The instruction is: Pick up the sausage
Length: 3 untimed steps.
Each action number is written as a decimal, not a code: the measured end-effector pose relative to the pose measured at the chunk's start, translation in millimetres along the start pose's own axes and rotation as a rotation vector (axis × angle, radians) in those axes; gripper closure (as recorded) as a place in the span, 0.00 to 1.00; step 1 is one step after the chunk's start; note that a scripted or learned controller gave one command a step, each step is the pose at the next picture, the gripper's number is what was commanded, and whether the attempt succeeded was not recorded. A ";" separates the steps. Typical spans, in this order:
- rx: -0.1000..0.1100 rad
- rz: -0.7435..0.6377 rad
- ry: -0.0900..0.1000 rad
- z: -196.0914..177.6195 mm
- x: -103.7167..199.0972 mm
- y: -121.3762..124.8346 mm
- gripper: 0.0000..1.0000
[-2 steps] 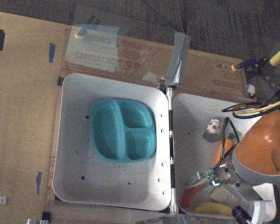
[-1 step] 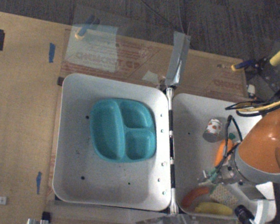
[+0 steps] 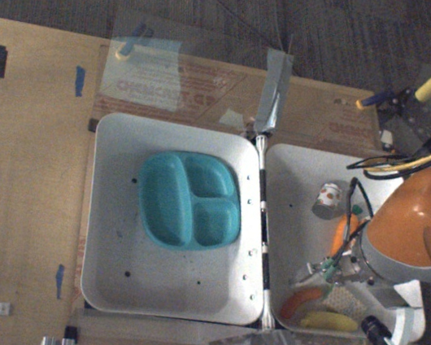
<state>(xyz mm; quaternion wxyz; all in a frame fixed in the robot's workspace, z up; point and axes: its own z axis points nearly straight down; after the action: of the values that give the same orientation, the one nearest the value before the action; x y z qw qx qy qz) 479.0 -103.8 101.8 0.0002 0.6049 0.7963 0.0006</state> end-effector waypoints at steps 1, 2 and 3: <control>-0.001 -0.154 0.000 13.1 3.2 3.0 0.00; -0.003 -0.164 0.000 13.2 2.6 3.1 0.00; -0.004 -0.163 0.000 13.2 2.3 3.2 0.00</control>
<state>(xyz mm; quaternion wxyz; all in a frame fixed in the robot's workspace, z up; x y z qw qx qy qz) 481.4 -100.7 88.6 0.0013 0.5379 0.8430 0.0021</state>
